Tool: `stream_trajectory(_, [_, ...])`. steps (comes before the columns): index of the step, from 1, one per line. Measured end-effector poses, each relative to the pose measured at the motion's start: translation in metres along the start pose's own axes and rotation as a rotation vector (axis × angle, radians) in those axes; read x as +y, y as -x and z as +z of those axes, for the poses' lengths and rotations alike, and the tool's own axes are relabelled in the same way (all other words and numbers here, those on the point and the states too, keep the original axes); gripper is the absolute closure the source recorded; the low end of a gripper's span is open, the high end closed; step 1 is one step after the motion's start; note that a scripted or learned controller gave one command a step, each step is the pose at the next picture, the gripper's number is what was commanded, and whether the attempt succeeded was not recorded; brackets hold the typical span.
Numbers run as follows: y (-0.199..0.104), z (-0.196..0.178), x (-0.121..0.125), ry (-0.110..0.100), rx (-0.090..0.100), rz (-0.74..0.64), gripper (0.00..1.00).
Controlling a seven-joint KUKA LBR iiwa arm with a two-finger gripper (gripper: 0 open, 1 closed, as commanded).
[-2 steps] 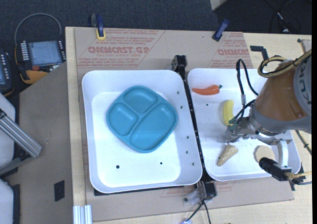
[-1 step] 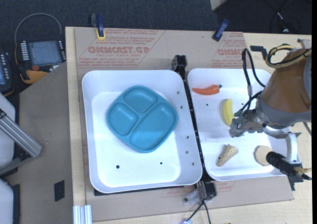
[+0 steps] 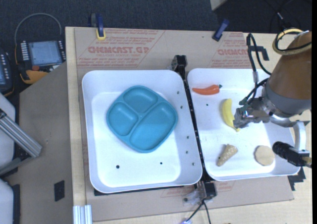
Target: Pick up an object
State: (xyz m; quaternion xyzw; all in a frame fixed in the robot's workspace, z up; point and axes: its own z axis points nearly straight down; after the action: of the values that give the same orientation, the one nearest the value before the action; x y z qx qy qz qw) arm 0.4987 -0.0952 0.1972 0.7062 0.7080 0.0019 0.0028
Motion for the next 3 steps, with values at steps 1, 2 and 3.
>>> stream_trajectory(1, [0.002, -0.051, 0.012, 0.000, -0.001, 0.001, 1.00])
stream_trajectory(2, [-0.047, -0.039, 0.024, -0.007, 0.003, -0.002, 1.00])
stream_trajectory(3, [-0.105, -0.042, 0.045, -0.004, 0.003, -0.004, 1.00])
